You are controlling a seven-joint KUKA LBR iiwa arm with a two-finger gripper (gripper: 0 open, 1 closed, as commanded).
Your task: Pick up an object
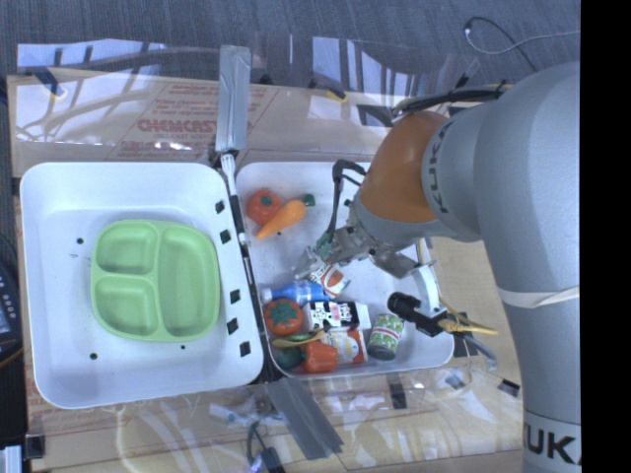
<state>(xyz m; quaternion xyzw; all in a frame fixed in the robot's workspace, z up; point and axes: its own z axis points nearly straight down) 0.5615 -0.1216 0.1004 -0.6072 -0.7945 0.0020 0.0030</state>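
- Nearest the camera, against the front wall of the right shallow white plastic bin: a red-orange soft packet and a small upright can with a green label, close together.
- Just behind these: a black-and-white printed carton lying flat, and beside it, toward the bin's left wall, a round red toy tomato with a green top.
- One row farther back: a blue plastic bottle on its side, long axis roughly across the picture, one end near the left wall, the other pointing at a small red-and-white rounded item just beside it.
- Immediately behind that pair: the metal two-finger gripper, low over the middle of the bin, reaching in from the right; spread or pressed together, impossible to tell at this angle, and nothing visibly held.
- Deciding relation, offered as a judgement: likeliest pick targets just camera-ward of the gripper, the red-and-white item nearest, the blue bottle slightly to the left; probably a short nearward shift and descent, closing across the bottle's long axis in the bottle's case.
- Farther back, near the far left corner: an orange toy carrot, long axis slanting, touching a red-orange round toy fruit.
- Farthest from the gripper, in the left shallow white plastic bin: a pale green divided plastic plate.
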